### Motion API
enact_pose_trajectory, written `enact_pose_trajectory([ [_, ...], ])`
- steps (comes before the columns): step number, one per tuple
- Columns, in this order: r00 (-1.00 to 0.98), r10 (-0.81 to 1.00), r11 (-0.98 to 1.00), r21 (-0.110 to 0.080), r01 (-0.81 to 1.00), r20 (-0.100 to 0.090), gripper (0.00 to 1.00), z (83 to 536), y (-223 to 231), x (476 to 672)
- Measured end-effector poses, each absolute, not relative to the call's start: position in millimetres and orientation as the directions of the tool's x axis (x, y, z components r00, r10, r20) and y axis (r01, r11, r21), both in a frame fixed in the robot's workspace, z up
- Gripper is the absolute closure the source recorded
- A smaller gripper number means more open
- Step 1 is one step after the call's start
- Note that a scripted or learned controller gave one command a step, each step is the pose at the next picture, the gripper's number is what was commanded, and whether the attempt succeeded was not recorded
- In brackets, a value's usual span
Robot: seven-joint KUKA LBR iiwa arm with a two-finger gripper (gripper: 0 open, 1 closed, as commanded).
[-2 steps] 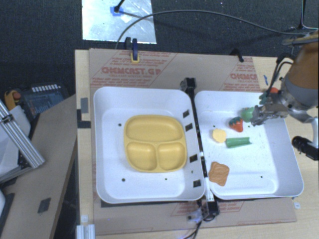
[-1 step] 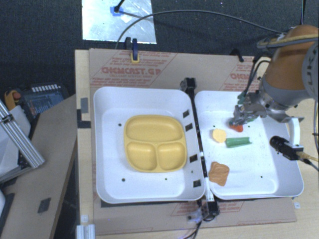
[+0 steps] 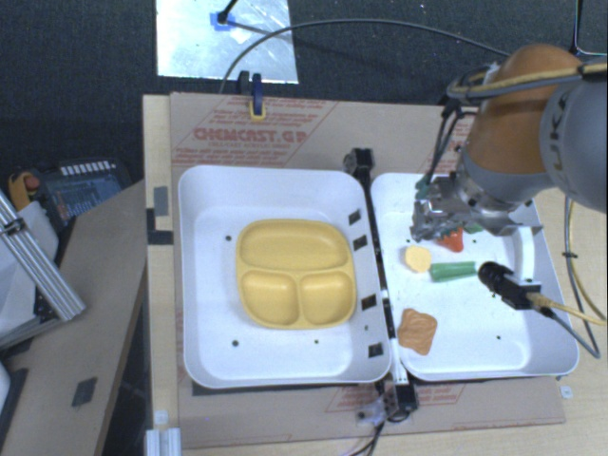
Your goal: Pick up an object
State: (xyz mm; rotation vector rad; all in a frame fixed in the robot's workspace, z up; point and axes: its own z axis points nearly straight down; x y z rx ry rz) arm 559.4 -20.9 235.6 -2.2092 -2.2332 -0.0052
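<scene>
I can't tell the gripper's [image 3: 429, 224] state, so I'd drop squarely onto the yellow piece [image 3: 417, 257] just below it, clear of the green stick [image 3: 451, 271].

Red object [image 3: 452, 241] partly hidden beneath the gripper [image 3: 429, 218], perhaps touching it; arm [image 3: 532, 122] cut off at right.

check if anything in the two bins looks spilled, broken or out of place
Nothing stands out. The yellow divided plastic plate sits flat in the left white bin; small toy foods lie loose in the right white bin.
</scene>
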Motion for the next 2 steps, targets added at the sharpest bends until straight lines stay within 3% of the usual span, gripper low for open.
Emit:
enact_pose_trajectory([
  [2,-0.010,1.000,0.010,-0.001,1.000,0.002,1.00,219,88,547.4],
])
